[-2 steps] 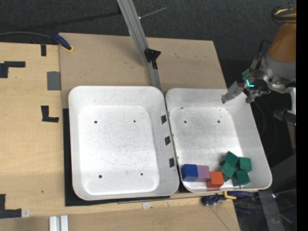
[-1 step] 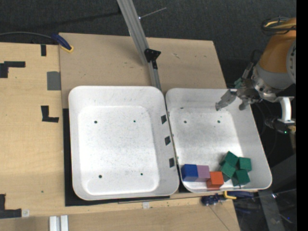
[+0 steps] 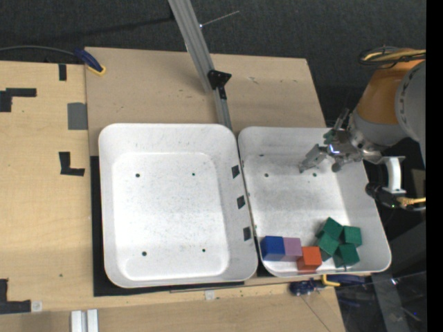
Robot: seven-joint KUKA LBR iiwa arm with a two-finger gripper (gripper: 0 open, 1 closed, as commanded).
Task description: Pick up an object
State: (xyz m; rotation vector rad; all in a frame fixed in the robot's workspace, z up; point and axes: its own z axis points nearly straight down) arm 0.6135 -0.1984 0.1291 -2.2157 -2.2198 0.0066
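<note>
Several small blocks lie along the front edge of the right bin (image 3: 277,185): a blue cube (image 3: 273,246), a purple block (image 3: 292,247), an orange block (image 3: 311,257) and three green blocks (image 3: 339,241) bunched at the front right corner. My gripper (image 3: 320,163) hovers over the far right part of that bin, well behind the blocks. Its fingers are spread open with nothing between them. The grey arm with its orange band (image 3: 387,102) comes in from the right.
The left bin (image 3: 111,185) sits beside the right one on the wooden bench. A metal pole (image 3: 197,40) slants down to the gap between the bins at the far side. Cables lie at the bench's right edge.
</note>
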